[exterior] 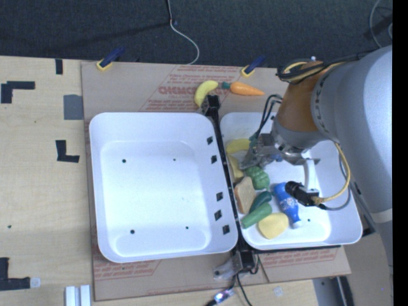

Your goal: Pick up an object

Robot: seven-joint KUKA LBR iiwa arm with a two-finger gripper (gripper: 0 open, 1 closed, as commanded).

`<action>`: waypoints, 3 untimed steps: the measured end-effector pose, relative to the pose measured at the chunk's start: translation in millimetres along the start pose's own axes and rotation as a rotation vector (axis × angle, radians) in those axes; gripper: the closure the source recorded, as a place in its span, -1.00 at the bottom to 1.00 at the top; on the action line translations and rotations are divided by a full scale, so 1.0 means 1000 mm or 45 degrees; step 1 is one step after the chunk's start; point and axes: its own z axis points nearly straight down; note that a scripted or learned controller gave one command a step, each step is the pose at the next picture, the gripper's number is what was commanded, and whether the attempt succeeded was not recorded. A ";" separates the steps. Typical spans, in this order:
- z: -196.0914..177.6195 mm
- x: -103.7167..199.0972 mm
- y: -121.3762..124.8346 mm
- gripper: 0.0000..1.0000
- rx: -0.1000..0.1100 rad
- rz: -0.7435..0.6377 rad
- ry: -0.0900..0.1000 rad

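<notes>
My gripper (255,160) reaches down into the right bin (344,234), over the pile along that bin's left side. Under and around it lie a yellow piece (237,146), a green piece (260,180), a tan bread-like slice (243,194), a long green vegetable (256,210), a blue bottle (287,203) and a yellow lemon-like piece (272,225). The fingertips are low among the yellow and green pieces, and the wrist hides much of them.
The left bin (153,183) stands beside it, sharing a dark hinged divider (220,171). Behind the bins, on the cardboard, rest a yellow banana (204,92) and an orange carrot (245,89). The arm's grey bulk covers the right side of the view.
</notes>
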 end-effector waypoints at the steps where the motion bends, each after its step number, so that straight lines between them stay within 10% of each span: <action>1: 0.000 -0.021 -0.086 1.00 0.001 0.005 0.001; 2: -0.107 0.041 -0.010 1.00 -0.023 -0.013 0.000; 3: -0.109 0.082 -0.041 1.00 -0.002 -0.006 0.001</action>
